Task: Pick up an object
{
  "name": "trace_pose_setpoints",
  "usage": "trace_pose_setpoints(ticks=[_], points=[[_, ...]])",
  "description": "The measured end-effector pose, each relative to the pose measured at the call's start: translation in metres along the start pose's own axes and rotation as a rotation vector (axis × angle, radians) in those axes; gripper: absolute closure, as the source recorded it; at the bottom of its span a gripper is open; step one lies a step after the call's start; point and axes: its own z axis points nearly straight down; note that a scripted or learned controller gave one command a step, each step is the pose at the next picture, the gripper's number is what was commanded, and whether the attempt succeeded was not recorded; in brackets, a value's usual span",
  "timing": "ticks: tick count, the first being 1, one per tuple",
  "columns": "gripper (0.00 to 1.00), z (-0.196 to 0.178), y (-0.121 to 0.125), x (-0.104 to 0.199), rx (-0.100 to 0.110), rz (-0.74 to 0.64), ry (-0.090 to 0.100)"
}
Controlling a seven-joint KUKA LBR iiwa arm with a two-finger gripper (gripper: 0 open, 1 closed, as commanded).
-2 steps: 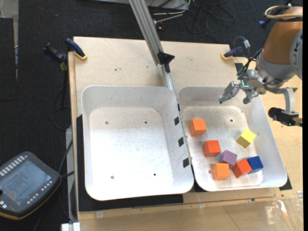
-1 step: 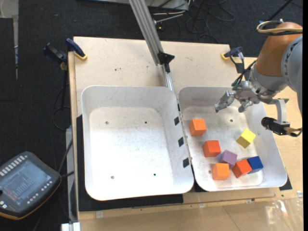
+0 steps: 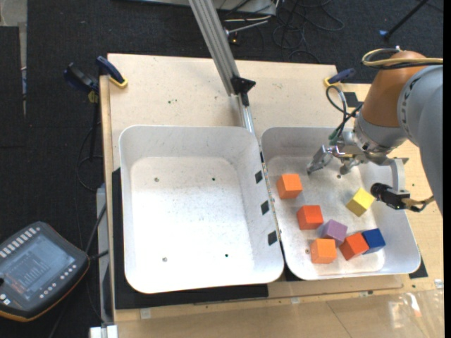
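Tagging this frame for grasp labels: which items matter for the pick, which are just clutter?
Relevant:
end effector
right bin
orange blocks
yellow block
purple block
blue block

Clutter:
left bin
pendant
clamps
metal pole

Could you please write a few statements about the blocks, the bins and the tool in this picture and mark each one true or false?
1. All the blocks lie in the right bin. True.
2. The yellow block touches the blue block. False: they lie apart.
3. The tool hangs over the right bin. True.
4. The purple block lies in the left bin. False: it lies in the right bin, among the orange blocks.
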Motion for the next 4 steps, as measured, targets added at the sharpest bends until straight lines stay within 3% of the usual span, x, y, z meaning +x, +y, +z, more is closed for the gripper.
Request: trace_pose_setpoints(ticks=[1,2,4], points=[[1.00,-0.014,0.002,0.000,-0.007,-0.002,-0.002],[1.00,-0.077,-0.001,-0.002,-0.012,0.001,-0.003],[1.00,-0.169,-0.006,-0.006,-0.011,-0.002,-0.003]])
